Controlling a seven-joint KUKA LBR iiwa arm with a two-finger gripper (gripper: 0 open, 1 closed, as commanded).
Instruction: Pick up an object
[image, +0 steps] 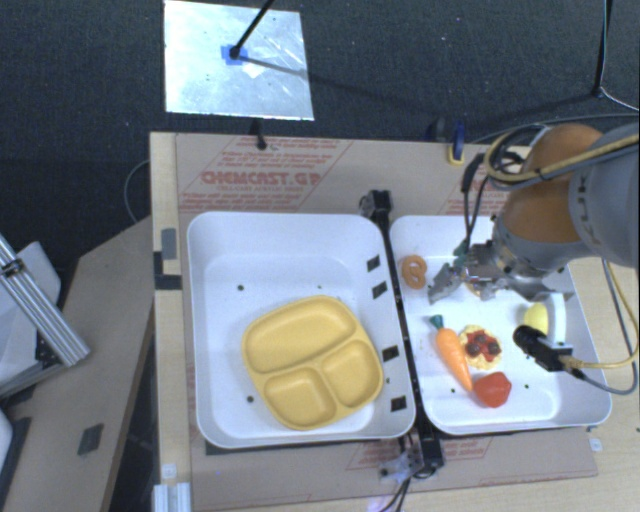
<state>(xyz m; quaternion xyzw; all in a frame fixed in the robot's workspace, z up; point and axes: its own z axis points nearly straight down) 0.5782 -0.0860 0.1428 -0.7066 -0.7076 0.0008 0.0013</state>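
Observation:
My gripper (462, 286) hovers in the upper middle of the right bin (570, 405), open, with nothing between its fingers. An orange ring-shaped pretzel (412, 269) lies just to its left. Below the gripper lie a toy carrot (453, 357), a small round tart with red topping (482, 346) and a red tomato (491, 389). A yellow piece (536, 317) sits to the right, partly hidden behind the arm's black fitting.
The left bin (215, 300) bears a yellow divided plate (312, 361). A black divider with clips (392, 300) runs between the bins. The grey arm with its orange band (560, 200) and its cables cover the right bin's upper right.

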